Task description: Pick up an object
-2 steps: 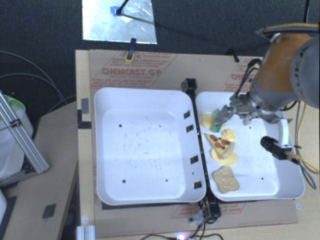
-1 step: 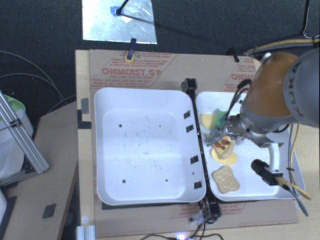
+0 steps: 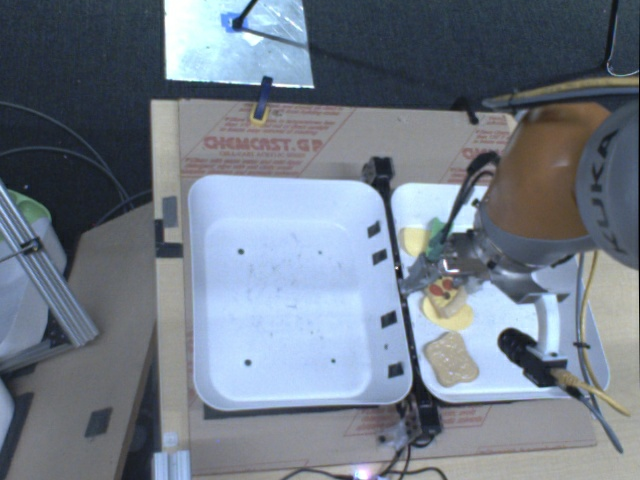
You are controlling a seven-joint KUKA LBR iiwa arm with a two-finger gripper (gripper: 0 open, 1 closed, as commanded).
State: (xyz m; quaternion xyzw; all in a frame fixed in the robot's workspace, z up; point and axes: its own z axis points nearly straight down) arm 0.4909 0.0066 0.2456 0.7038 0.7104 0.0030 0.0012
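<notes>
Hand (image 3: pixel 441 271) low in the right bin (image 3: pixel 500 393), over a red-and-yellow toy (image 3: pixel 445 298); whether it is spread or pinching I cannot tell. Best to centre on one piece and lift straight. Toast piece (image 3: pixel 451 358) just below, green piece (image 3: pixel 436 235) just above. Wrist bulks to the right, angled down-left.

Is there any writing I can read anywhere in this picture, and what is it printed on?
"CHEMCAST GP", in red, on the brown board under the bins; it repeats near the right bin, cut off there.
"KUKA", partly seen, on the arm.
Smaller red print beneath the board's brand name is too blurred to read.
</notes>
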